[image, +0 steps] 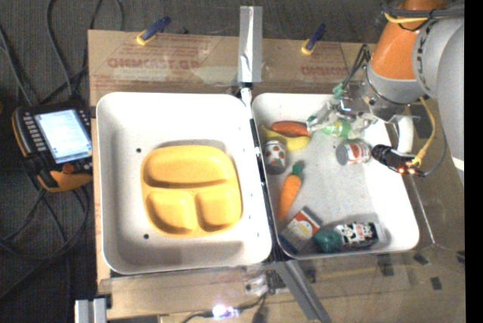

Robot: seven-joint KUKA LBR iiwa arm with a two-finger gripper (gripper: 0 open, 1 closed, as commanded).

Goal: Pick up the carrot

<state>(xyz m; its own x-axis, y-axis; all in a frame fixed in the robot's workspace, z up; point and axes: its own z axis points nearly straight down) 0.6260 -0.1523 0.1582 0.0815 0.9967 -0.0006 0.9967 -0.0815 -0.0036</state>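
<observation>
dark carpet with loose cables surrounds your bench, where two white bins sit side by side. your landmark is the right bin. the left bin beside it holds a yellow divided tray. your arm reaches over the right bin's far right corner, and the gripper hangs at its far edge; you cannot tell how it is set. the carrot lies near the bin's left wall at mid-depth, green top pointing away, well apart from the gripper, nearer you and to its left.
</observation>
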